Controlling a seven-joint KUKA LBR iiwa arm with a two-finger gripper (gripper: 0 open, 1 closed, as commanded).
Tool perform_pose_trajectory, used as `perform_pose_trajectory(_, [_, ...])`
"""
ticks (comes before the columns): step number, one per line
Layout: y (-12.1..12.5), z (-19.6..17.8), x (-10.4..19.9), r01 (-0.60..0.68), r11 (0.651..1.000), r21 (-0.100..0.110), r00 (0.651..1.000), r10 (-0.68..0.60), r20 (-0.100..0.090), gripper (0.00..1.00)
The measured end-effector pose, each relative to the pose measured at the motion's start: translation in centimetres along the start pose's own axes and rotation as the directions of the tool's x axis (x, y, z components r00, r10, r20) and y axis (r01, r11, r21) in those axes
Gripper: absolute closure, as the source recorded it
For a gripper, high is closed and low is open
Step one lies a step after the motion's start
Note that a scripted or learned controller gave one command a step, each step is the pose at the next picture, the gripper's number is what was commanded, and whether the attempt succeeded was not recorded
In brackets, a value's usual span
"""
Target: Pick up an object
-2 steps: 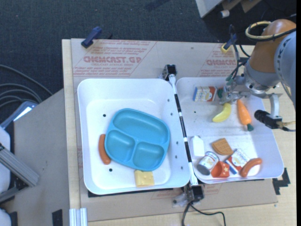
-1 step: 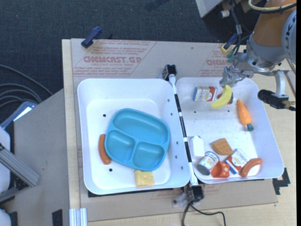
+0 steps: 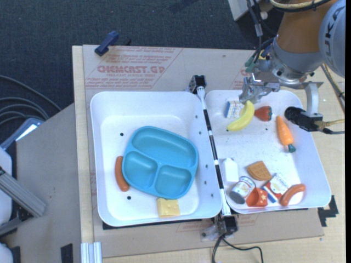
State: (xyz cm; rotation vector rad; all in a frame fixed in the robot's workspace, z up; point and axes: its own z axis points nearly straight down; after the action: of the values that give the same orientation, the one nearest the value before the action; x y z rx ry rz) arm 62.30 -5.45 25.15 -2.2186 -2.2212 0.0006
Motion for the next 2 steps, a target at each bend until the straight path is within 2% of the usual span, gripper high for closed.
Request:
perform_pose_trajectory(1, [-3.3, -1.6, 6.5, 0.0, 1.0, 0.001, 1.0, 0.0, 0.0, 1.0])
perform_pose_trajectory(2, [-10.3, -2.4, 7.4, -0.001, 1.0, 0.002, 1.0, 0.001, 0.0, 1.0])
